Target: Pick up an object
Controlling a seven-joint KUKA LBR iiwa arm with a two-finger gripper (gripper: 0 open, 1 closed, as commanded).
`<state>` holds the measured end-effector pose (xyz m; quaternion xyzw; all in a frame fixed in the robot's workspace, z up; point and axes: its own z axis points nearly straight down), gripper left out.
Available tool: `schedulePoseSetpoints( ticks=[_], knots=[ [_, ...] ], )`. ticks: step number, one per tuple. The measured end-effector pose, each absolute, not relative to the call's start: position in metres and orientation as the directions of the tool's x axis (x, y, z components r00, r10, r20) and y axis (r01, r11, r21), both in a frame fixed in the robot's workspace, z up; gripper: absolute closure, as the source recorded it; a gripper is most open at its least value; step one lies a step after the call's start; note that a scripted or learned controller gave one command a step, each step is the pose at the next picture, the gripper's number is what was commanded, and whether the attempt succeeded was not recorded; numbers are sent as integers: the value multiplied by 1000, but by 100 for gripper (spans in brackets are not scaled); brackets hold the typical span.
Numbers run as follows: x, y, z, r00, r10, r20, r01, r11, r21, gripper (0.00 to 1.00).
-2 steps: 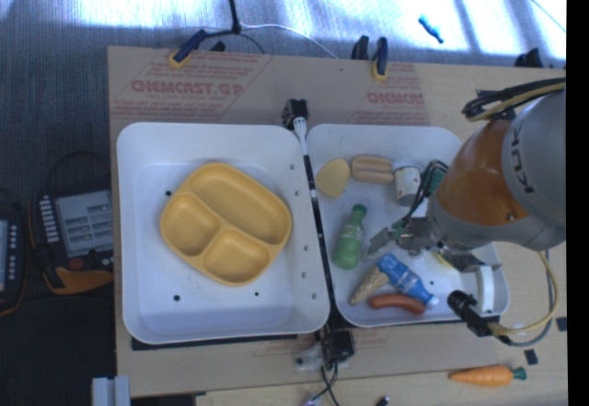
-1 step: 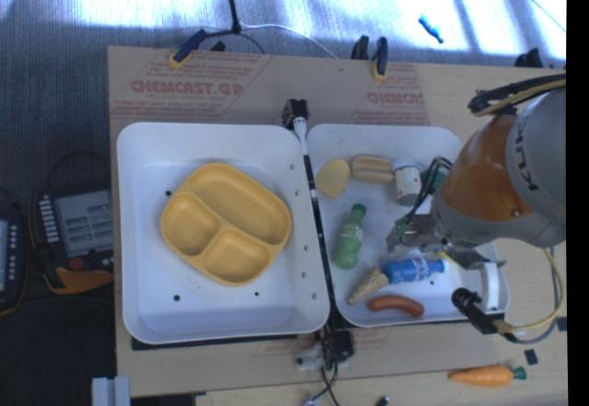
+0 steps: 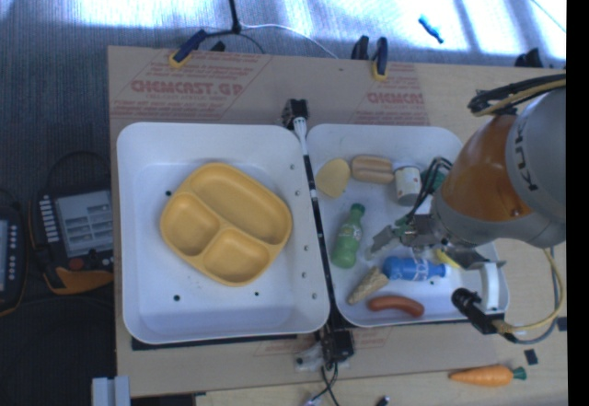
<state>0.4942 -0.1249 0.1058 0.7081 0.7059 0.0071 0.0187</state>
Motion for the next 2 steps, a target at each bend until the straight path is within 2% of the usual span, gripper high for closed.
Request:
schedulePoseSetpoints(
  ticks=[1, 2],
  knots=[
    [566, -155, 116, -1, 1000, -2, 1000, 1, 0, 0],
    [639, -184, 94, -4, 1000, 0, 1000, 4, -2, 0]
  ],
)
